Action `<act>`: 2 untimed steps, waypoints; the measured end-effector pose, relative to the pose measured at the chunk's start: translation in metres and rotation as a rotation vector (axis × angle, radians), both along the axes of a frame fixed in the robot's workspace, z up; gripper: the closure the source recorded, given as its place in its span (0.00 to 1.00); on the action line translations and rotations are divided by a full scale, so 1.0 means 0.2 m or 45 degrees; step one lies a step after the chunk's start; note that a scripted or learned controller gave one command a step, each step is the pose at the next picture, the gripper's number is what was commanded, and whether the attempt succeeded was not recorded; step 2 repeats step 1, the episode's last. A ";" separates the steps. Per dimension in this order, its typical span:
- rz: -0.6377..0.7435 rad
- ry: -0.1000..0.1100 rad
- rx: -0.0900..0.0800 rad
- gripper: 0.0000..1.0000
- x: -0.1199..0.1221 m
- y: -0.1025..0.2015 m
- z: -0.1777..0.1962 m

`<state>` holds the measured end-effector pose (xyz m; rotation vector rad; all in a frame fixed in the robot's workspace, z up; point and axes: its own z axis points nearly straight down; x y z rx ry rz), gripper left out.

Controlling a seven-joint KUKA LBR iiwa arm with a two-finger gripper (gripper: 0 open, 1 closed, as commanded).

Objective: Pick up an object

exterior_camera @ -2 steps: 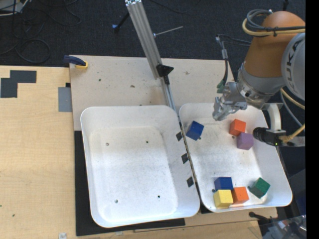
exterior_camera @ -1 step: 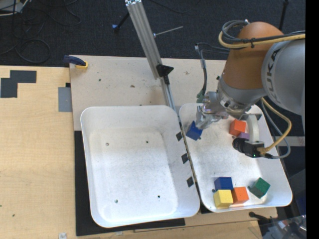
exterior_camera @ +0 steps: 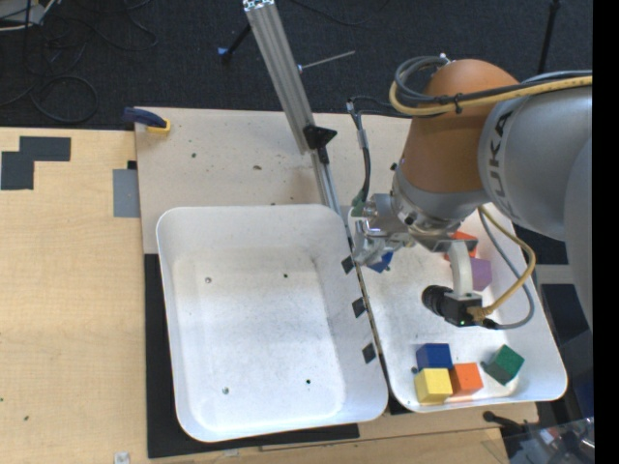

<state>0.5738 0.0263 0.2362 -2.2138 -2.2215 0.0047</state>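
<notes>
My gripper (exterior_camera: 370,250) hangs low over the right bin (exterior_camera: 542,380), at its far left corner beside the wall shared with the left bin. A small blue object (exterior_camera: 385,260) shows right under the gripper; whether it is held is unclear. At the bin's near end sit a blue cube (exterior_camera: 434,356), a yellow cube (exterior_camera: 434,386), an orange cube (exterior_camera: 467,378) and a green cube (exterior_camera: 504,363). A purple block (exterior_camera: 480,275) and an orange-red piece (exterior_camera: 465,239) lie partly hidden behind the arm.
The left bin (exterior_camera: 184,259) stands to the left of the gripper. A slanted aluminium bar (exterior_camera: 285,75) rises behind the bins. A black cable end (exterior_camera: 451,304) hangs from the wrist over the right bin's middle. A blue clamp (exterior_camera: 145,119) sits at the bench's far left corner.
</notes>
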 end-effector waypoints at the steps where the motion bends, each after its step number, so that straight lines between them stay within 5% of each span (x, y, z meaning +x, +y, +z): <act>1: 0.000 -0.001 0.000 1.00 -0.03 0.21 -0.02; 2: 0.000 -0.001 0.000 1.00 -0.03 0.21 -0.02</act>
